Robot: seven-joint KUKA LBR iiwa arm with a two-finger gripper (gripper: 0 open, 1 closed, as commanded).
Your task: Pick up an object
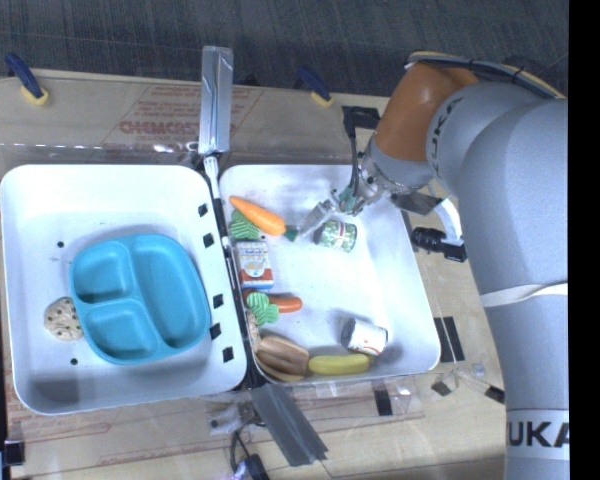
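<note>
We see gripper (332, 211) in right bin (405, 268), far side, just above green can (337, 234); carrot (257, 216) left. Grip state: we cannot tell.

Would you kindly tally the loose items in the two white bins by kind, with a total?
Carrots: 2
Cans: 2
Carton: 1
Bread roll: 1
Banana: 1
Blue tray: 1
Cookie: 1
Total: 9
</note>
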